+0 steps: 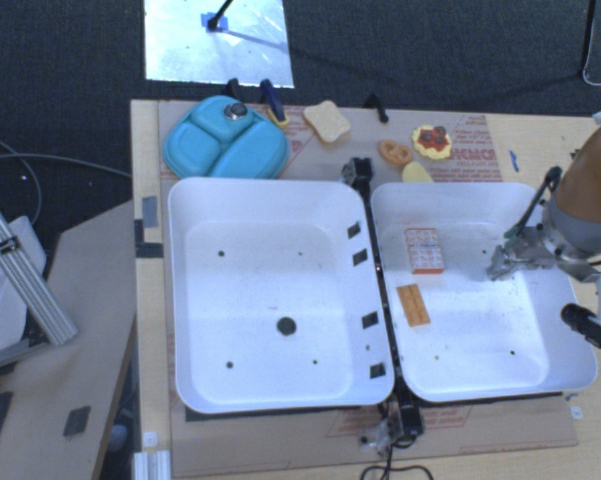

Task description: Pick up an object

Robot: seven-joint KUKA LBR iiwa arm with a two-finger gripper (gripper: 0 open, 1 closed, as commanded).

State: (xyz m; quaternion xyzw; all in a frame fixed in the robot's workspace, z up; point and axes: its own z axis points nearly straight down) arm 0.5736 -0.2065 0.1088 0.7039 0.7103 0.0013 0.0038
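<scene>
We saw the gripper low over the right bin, reaching in from three o'clock, the grey arm and its orange band rising behind it toward the frame's edge. Whether the gripper was parted or closed we could not tell (the tip was a small grey tangle against the white floor), and nothing showed clamped in it.

Two objects lay in that bin. A pink-and-white patterned card rested flat at about nine o'clock from the gripper, apart from it with bare floor between. An orange rectangular block lay at roughly eight o'clock from the gripper, farther off, just below the card and close to the divider between the bins.

The left bin held a small dark round piece near its middle, well apart from the gripper at nine o'clock across the divider.

Behind the bins, at twelve o'clock on the bench, we noted a blue compartment tray, a toy slice of bread, an orange pretzel-like toy and a yellow toy with a red top.
</scene>
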